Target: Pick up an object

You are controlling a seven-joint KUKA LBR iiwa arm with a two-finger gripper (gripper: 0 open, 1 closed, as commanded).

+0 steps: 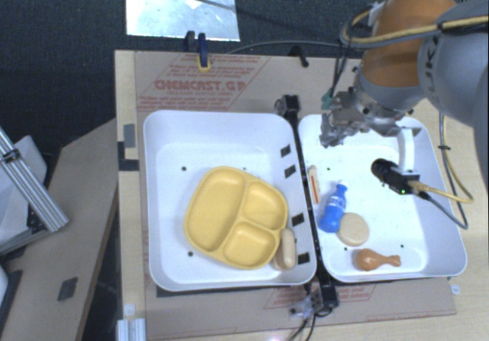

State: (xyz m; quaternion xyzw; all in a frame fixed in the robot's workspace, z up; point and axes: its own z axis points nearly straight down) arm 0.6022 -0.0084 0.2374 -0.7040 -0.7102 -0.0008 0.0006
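Observation:
My gripper [333, 135] hangs over the back left part of the right bin [447, 251], with nothing seen between its fingers. Below it in that bin lie a blue bottle [333, 208], a round tan disc [353, 228] beside the bottle, and a brown drumstick-shaped piece [374, 259] near the front. A thin orange stick [313, 183] lies along the bin's left wall. The left bin [164, 179] holds a yellow divided tray [233, 217] and a beige oblong piece [286, 248] at the tray's right front corner.
A black divider with clips [298, 171] runs between the two bins. A cardboard sheet [206, 83] lies under the bins. An aluminium bar [30, 186] stands at the left, off the bench.

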